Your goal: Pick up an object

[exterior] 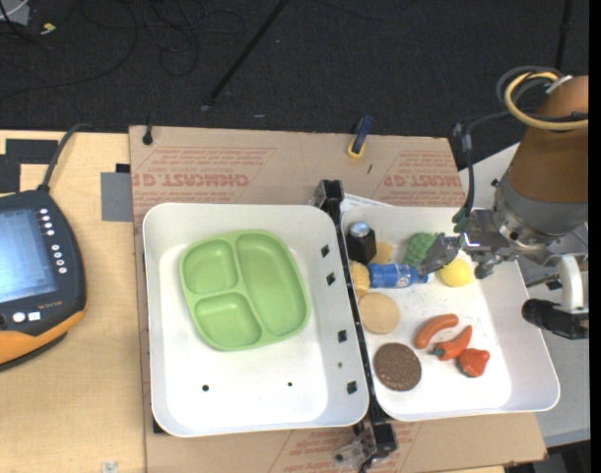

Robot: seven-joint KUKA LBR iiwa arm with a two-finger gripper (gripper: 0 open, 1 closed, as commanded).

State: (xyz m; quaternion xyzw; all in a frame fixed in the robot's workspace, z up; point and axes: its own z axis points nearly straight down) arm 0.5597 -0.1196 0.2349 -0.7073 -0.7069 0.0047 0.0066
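Object: no single target was fixed; a yellow lemon [458, 273] lay at the right-centre of the frame, nearest the gripper [448, 251].
Gripper: it hung over the right bin [522, 387], between the lemon and green broccoli [423, 246]; whether it was clenched or released, I cannot tell.
Neighbours: blue bottle [396, 276], sausage [435, 329], brown disc [397, 366] lay loose, probably for grasping trials.
Left bin [172, 382]: held a green divided plate [244, 289].

Gripper [444, 255] low over right bin [522, 387], lemon [458, 273] just beside, broccoli [422, 245] behind, blue bottle [397, 276] left, sausage [435, 328] and patty [397, 366] nearer camera, green tray [243, 289] far left.
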